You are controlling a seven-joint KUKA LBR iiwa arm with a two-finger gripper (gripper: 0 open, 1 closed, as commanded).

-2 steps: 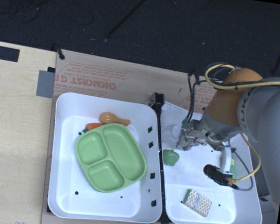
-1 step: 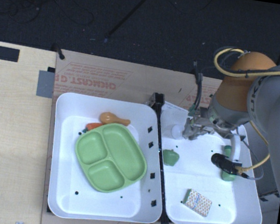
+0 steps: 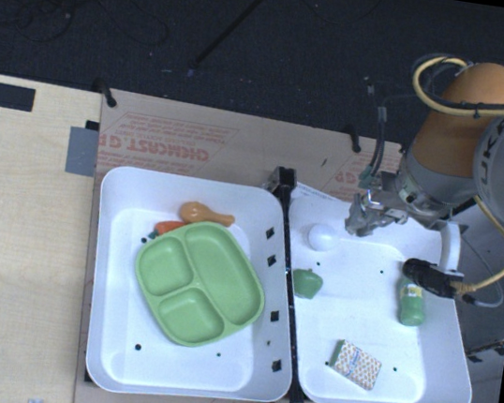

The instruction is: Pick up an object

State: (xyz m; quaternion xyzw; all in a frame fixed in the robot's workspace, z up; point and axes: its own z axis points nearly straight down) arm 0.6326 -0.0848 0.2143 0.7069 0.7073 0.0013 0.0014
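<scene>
My gripper point(image 3: 362, 225) hangs over the back of the right bin point(image 3: 435, 394), its fingers pointing down with nothing visible between them. Just left of it and a little nearer lies a white ball point(image 3: 321, 238). A small green object point(image 3: 306, 283) rests by the bin's left wall. A green bottle point(image 3: 413, 305) with a black cap lies near the right wall. A small patterned packet point(image 3: 357, 364) sits toward the front. In the left bin point(image 3: 108, 334) a green divided plate point(image 3: 199, 282) lies tilted, with an orange spoon-like piece point(image 3: 201, 213) behind it.
A black divider point(image 3: 280, 276) runs between the two bins. Cardboard point(image 3: 195, 139) lies under and behind the bins. The arm's grey body with orange band point(image 3: 477, 99) fills the upper right, with cables looping beside it.
</scene>
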